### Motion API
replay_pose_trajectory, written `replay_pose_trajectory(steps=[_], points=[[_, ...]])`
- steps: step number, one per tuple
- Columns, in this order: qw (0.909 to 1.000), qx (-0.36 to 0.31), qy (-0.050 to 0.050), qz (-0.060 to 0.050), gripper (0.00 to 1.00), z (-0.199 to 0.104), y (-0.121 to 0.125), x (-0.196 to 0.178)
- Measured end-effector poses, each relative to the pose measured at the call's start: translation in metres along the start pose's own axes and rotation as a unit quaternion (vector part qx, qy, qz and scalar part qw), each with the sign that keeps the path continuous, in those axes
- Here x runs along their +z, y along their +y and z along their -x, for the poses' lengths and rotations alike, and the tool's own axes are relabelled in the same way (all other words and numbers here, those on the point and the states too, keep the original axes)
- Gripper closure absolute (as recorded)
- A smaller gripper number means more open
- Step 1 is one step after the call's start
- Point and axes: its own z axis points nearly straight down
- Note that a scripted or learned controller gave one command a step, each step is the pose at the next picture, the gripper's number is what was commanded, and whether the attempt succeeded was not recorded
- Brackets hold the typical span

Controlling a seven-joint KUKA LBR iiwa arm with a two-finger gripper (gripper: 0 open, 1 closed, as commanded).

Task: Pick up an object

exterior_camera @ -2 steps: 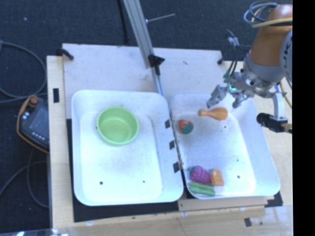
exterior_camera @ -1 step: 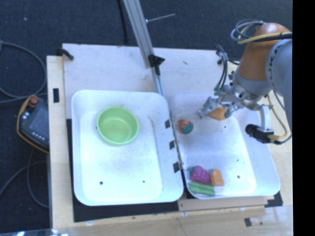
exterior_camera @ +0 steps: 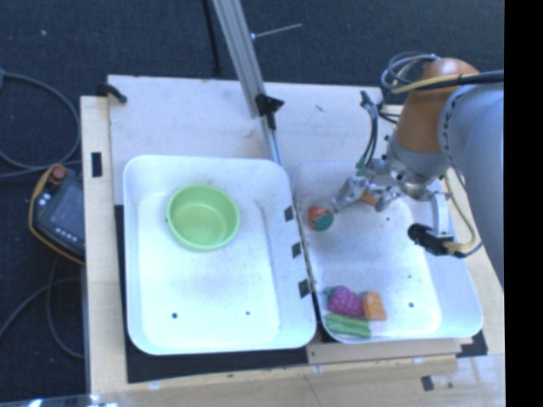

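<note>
Bowl (exterior_camera: pixel 203 217) in left bin (exterior_camera: pixel 144 312)

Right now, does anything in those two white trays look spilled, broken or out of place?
Nothing stands out. The green bowl sits upright in the left bin. In the right bin, a small round toy lies near the gripper, and three toy foods cluster at the near edge.

A single fixed camera hangs high above the bench (exterior_camera: pixel 212 108) and looks down at a slant, far enough back to take in both white bins, left bin (exterior_camera: pixel 144 312) and right bin (exterior_camera: pixel 458 312), plus dark floor beyond (the arm (exterior_camera: pixel 441 117) enters from the right side)
</note>
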Motion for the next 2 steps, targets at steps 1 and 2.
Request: replay_pose_trajectory(steps=[1, 2], points=[[1.0000, 0.001, 0.000, 0.001, 0.00, 0.001, 0.000, 0.024], [1.0000, 0.001, 0.000, 0.004, 1.00, 0.002, 0.001, 0.011]])
